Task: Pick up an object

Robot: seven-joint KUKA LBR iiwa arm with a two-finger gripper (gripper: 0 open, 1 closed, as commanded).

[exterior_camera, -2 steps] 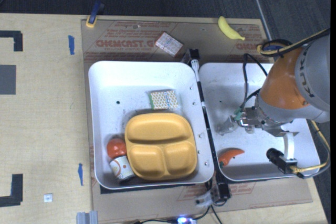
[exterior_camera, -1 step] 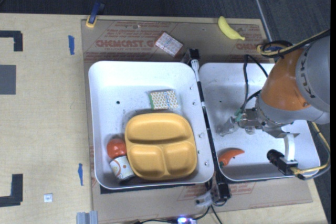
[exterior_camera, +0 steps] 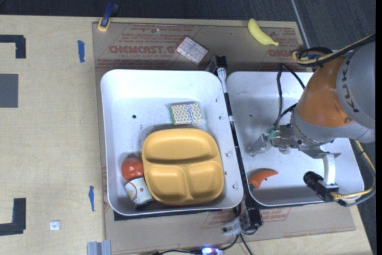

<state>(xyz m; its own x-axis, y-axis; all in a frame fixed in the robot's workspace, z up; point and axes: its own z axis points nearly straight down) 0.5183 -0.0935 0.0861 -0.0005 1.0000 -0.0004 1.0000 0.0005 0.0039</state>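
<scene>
Orange carrot-like piece waits in the right bin while the hand hangs just above it.

We see the hand (exterior_camera: 262, 143) low inside the right bin (exterior_camera: 250, 89), at about ten o'clock from the orange piece (exterior_camera: 262, 177), near it but apart; we judge it is placed to come down on that piece. Whether it is released or clenched we cannot tell, and nothing shows in its grip. The piece is small, tapered and glossy, lying flat near the bin's six o'clock wall. The left bin (exterior_camera: 113, 89) holds a yellow tray (exterior_camera: 182, 164).
</scene>
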